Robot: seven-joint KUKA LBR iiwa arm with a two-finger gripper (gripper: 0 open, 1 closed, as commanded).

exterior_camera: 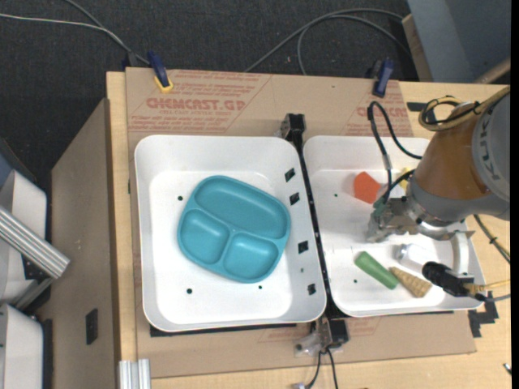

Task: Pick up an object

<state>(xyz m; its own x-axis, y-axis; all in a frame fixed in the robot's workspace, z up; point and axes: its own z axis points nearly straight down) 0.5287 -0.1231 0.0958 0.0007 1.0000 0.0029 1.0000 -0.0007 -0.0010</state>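
Pincer [381, 221] is lowered into the right bin [340, 294], left of an orange block [366, 187]; its state cannot be told.

Divided tray [233, 228] in left bin [154, 241], block [366, 187], stick [375, 268] and cone [411, 282] in right bin [340, 294]

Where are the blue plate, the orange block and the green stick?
blue plate [233, 227], camera view, on its middle ridge.
orange block [366, 187], camera view, on its top.
green stick [375, 269], camera view, mid-length.
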